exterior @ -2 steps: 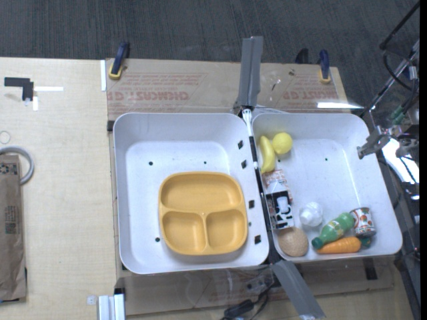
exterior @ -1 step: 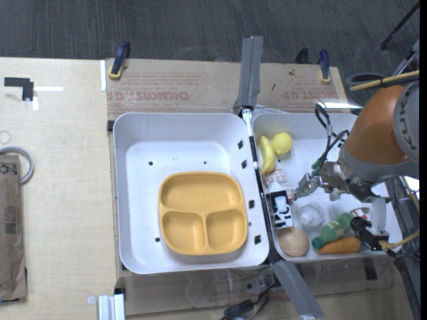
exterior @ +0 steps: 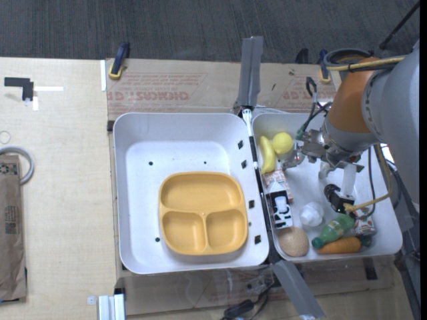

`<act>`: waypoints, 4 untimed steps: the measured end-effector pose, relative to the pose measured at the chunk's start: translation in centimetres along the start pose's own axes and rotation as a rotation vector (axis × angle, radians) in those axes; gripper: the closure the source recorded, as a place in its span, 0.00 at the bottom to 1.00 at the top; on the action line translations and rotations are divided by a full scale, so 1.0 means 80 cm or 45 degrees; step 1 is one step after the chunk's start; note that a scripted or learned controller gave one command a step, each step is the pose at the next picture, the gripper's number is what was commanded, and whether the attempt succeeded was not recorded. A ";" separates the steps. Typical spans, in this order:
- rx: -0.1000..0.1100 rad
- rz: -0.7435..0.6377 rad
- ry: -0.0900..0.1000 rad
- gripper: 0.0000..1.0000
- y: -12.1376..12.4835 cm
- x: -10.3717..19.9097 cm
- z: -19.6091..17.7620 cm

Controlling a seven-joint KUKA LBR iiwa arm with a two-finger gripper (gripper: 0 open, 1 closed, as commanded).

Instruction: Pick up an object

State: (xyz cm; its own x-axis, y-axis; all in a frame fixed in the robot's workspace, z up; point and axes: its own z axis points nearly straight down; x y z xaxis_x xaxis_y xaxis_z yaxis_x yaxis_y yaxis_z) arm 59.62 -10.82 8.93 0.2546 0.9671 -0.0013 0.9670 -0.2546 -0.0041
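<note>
Nothing lifted yet, I judge.
My gripper (exterior: 309,149) hangs in the right bin (exterior: 303,180) at the lemon's (exterior: 283,141) three o'clock; I cannot tell the jaws' state.

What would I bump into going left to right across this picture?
Brown bag → yellow divided plate → banana → white crumpled ball → green bottle
</note>
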 end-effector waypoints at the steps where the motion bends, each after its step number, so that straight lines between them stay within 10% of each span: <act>1: 0.004 -0.002 -0.004 1.00 0.000 -0.001 -0.009; 2: -0.002 0.127 -0.001 1.00 0.033 -0.027 -0.020; 4: -0.006 -0.477 -0.003 1.00 0.084 -0.013 -0.138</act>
State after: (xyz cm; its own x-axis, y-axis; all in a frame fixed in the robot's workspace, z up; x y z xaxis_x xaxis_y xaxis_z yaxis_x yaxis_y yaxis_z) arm 65.92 -13.52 19.98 -0.1170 0.9931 -0.0026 0.9931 0.1170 -0.0002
